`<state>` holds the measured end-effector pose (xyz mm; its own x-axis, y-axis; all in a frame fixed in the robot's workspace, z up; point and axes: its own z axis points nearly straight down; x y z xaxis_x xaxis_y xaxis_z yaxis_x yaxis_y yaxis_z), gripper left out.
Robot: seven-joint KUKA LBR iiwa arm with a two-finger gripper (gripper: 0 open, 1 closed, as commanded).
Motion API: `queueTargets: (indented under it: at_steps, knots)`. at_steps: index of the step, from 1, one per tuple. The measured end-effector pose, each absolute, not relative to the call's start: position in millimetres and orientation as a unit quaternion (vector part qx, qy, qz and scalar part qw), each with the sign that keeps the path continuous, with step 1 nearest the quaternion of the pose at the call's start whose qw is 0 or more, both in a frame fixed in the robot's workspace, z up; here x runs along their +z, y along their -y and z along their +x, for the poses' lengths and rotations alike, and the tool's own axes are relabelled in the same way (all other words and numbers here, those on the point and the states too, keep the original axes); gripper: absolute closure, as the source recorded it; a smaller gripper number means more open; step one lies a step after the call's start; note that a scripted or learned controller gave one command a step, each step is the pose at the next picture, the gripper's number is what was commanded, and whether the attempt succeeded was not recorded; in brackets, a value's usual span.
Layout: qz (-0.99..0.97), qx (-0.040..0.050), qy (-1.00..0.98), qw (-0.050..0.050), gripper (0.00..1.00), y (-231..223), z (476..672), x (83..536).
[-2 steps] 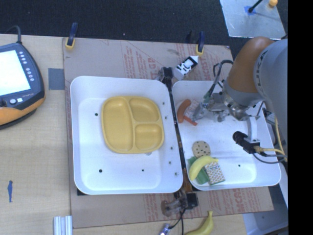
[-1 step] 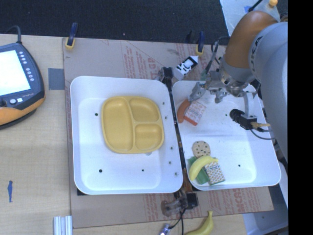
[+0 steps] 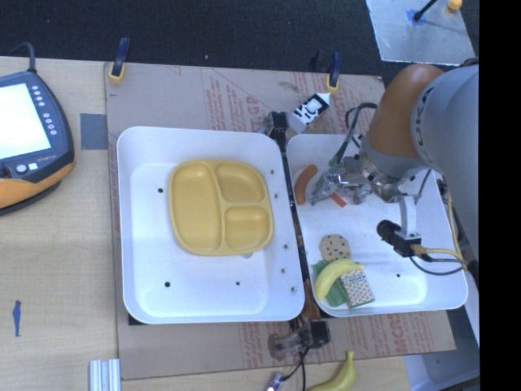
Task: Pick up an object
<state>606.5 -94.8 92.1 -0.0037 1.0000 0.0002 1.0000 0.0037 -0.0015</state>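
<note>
Reaching in from the right side of the camera view, the grey arm [image 3: 444, 129] with its orange band [image 3: 399, 108] hangs over the right bin [image 3: 431, 296]. All positions below are given relative to that right bin. The gripper [image 3: 338, 187] sits low over the bin's far-left portion, close to its floor. Its finger spread cannot be judged from this angle, and no object can be confirmed in its grasp. A red sausage-shaped object [image 3: 304, 183] lies against the bin's left wall, just beside the gripper. A round brown cookie [image 3: 334, 247] lies nearer the bin's front, left of centre. A yellow banana [image 3: 332, 275] lies in the front-left corner, just below the cookie, touching a small green-and-patterned block [image 3: 356, 287]. A black cable fitting [image 3: 399, 239] hangs over the bin's middle. To the left of the right bin stands the left bin [image 3: 146, 292], holding a yellow compartment tray [image 3: 220, 206]. A second banana [image 3: 338, 375] lies on the bench in front of the right bin, outside it.
</note>
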Motion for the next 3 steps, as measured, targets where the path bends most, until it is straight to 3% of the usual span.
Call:
queueTargets:
  at_steps: [1, 2, 3]
  knots:
    - [-0.706, 0.0061, 0.708, 0.005, 0.0, 97.3, 653.3, 90.2]
    - [-0.706, 0.0064, 0.708, 0.005, 0.0, 96.3, 653.4, 90.5]
    - [-0.706, 0.0, 0.709, 0.0, 0.0, 85.6, 656.8, 193.1]
